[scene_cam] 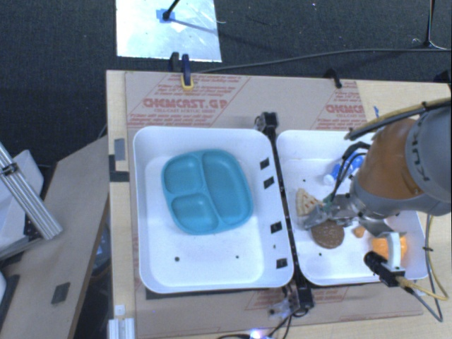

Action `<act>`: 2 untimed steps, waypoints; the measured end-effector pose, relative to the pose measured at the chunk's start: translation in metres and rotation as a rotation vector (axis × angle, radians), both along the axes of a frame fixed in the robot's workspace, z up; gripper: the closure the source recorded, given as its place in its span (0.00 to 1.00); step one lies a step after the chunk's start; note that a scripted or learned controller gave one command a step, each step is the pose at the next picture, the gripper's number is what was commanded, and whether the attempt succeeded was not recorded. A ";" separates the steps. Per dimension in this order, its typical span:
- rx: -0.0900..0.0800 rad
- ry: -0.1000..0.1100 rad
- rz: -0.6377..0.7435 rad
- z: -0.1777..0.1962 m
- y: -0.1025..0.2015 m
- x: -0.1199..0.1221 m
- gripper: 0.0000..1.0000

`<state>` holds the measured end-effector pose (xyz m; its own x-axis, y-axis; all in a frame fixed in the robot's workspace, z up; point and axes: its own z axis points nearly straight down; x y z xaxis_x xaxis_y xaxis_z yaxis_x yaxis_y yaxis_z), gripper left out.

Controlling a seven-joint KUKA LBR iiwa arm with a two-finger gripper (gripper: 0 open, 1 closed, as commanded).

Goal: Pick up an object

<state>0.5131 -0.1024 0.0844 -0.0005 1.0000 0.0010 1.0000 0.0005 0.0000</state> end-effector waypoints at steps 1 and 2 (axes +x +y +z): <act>0.000 -0.002 0.000 0.010 0.000 0.001 1.00; -0.002 -0.006 0.004 0.072 -0.002 0.009 1.00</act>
<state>0.5217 -0.1048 0.1565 -0.0042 1.0000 -0.0011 1.0000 0.0042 0.0064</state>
